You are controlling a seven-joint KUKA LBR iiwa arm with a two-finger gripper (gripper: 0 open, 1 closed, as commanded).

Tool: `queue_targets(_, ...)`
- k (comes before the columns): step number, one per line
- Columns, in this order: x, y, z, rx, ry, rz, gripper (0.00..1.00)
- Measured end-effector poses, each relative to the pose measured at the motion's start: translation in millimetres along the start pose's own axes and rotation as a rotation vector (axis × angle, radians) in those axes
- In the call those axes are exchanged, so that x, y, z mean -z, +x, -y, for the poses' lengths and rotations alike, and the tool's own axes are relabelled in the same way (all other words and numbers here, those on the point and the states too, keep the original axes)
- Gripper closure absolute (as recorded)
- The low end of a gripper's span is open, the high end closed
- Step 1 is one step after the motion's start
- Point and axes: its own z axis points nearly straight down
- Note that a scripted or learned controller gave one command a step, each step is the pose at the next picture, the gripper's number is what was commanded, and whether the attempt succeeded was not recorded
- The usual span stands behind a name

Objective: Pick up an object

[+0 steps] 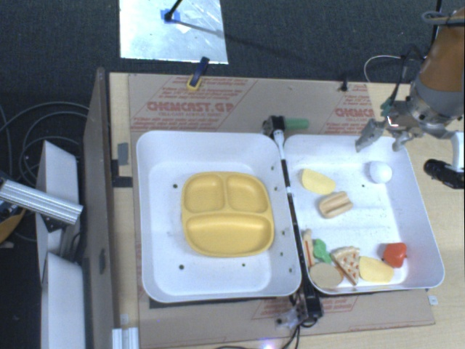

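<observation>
L bin (156, 217): white, shallow; you've got a yellow divided plate (227, 214) sitting in its middle, 2 small sections on the far side, 1 long section near.
Divider (289, 209): where the 2 bins meet; green-handled tool (287, 124) lies at its far end.
R bin (418, 217): white, holds all the toy food.
Green/orange piece (314, 249): near-left of R bin, against the divider.
Tan round (326, 275): near-left corner, touching the pizza slice.
Yellow wedge (317, 181): far-left part of R bin, just beside the hot dog.
Hot dog (335, 205): mid-bin, lying at a slant.
Pizza slice (347, 262): near edge, btwn tan round and yellow lump.
Yellow lump (375, 270): near edge, touching the red piece.
White ball (379, 171): far-right part of R bin, alone, nearest item to the gripper.
Red piece (394, 253): near-right corner.
Gripper (383, 136): over far-right edge of R bin, above the ball w/o touching it; you'll see fingers spread wide, nothing btwn them.
Arm (443, 71): comes in from far right, orange band above the wrist.
</observation>
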Motion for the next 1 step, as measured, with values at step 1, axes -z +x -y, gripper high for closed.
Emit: queue_targets(1, -61.1, 18.3, 7.3, 0.003, 0.005, -0.002, 0.00)
